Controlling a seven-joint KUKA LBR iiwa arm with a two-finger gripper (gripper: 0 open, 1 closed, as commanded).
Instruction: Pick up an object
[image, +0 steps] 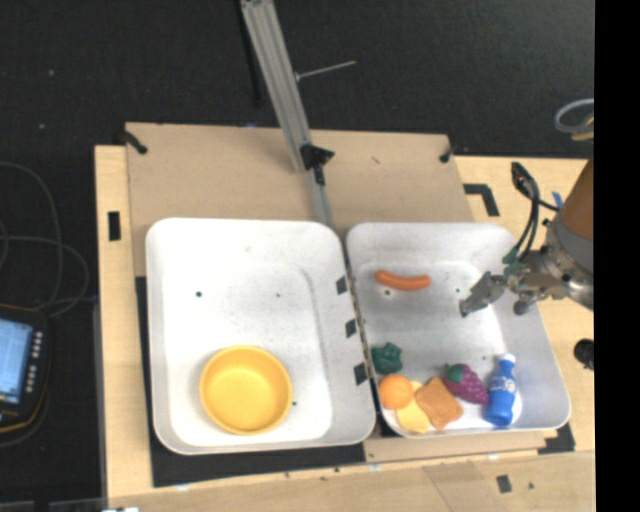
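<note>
Over right bin (455, 245), my gripper (490, 292) hangs spread, pinching nothing. Nearest target: orange sausage toy (403, 281), lying flat just left of gripper. Judging light, stiff plastic, slick, rolls easily. Grab mid-length, fingers across narrow width.

A tan bench (110, 300) bears two white bins (240, 300) (440, 255) side by side.

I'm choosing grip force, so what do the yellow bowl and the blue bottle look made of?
Yellow bowl: likely moulded plastic, with even colour, a smooth matte look and a thick rim. Blue bottle: probably glossy plastic with a white cap; too small to be sure.
</note>
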